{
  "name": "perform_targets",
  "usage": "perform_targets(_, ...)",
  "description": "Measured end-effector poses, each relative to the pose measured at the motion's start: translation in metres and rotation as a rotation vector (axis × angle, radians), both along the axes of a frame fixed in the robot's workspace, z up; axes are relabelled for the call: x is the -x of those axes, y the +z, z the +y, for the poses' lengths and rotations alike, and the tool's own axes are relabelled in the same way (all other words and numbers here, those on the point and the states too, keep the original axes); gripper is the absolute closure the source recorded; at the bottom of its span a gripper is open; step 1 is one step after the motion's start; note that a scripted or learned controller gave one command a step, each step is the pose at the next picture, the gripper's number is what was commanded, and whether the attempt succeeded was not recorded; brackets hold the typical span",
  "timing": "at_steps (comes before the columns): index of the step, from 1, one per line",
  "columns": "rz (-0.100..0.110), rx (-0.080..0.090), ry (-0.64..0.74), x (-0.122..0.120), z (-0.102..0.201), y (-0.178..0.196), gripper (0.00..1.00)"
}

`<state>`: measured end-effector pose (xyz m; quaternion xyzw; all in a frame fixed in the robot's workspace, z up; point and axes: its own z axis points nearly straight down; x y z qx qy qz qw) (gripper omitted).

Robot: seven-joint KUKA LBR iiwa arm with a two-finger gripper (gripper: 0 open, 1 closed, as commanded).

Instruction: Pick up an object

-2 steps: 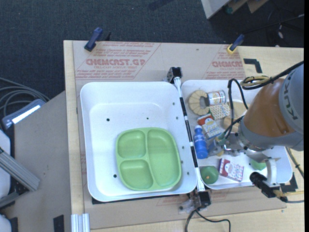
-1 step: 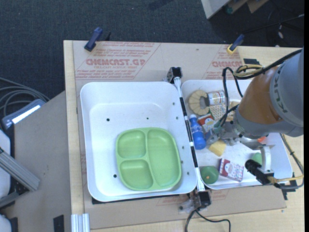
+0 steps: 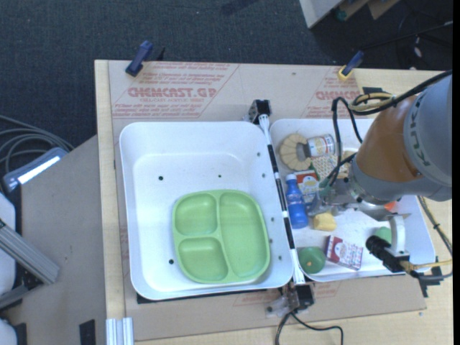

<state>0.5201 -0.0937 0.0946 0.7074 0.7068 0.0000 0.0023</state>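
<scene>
Nearest the lens, at the right bin's (image 3: pixel 424 254) front: green ball (image 3: pixel 311 259) beside red-and-white packet (image 3: pixel 343 253), print too small to read. Further back, blue bottle (image 3: pixel 295 203), yellow piece (image 3: pixel 324 222), small labelled jar (image 3: pixel 319 146), round wafer (image 3: pixel 293 150). Green divided tray (image 3: pixel 220 235) in left bin (image 3: pixel 144 157). "CHEMCAST GP" printed on brown bench sheet (image 3: pixel 172 92). Grey-and-orange arm (image 3: pixel 402 149) bent over right bin; gripper (image 3: pixel 338 192) low beside bottle, grip state impossible to tell.

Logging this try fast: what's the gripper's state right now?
Gripper: low in the right bin among the clutter; open or closed cannot be told.
</scene>
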Motion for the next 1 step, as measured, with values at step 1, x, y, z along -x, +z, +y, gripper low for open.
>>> perform_targets(1,0.001,-0.005,0.003,0.0038,0.0808,0.1178,1.00)
